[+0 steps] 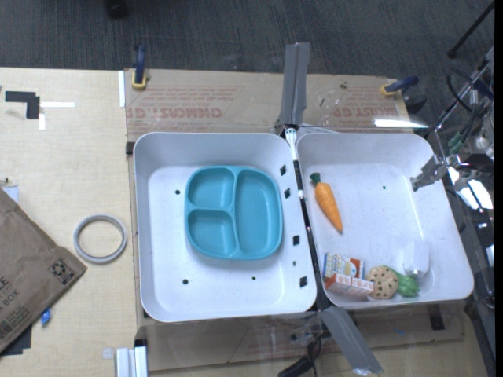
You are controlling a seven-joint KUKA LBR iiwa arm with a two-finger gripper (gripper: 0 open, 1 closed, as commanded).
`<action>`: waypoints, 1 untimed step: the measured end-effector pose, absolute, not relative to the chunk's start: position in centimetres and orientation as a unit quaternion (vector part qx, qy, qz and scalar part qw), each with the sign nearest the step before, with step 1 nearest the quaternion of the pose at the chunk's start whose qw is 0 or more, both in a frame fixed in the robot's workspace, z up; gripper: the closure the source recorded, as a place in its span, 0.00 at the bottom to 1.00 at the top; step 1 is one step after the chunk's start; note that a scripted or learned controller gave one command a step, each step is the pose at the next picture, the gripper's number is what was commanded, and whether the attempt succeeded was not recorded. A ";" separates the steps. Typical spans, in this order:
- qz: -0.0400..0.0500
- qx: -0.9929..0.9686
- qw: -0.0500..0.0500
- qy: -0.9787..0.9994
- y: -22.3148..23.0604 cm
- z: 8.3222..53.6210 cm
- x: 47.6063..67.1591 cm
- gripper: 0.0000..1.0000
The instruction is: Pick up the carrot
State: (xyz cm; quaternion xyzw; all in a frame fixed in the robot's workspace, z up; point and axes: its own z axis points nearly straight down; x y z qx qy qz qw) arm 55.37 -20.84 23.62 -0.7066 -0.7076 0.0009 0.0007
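Carrot [328,203] is seen in right bin [440,234], far-left part, close to divider wall. Long axis runs far-left to near-right; green top far, tip near. Approach step judged not begun; gripper [437,169] sits at bin's right rim, jaw state can't be told. Next: move left, descend across the axis.

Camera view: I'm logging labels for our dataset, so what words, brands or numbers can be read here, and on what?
"BOX", with a cut-off line above it: on the brown cardboard box at the left edge.
Red print, upside down and too blurred to read surely: on the flat cardboard sheet behind the two white bins.
Print too small to read: on the small red-and-white carton near the orange carrot.
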 end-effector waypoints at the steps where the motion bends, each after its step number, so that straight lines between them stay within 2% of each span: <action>1: 0.001 -0.671 0.000 -0.741 -22.2 17.5 56.2 0.00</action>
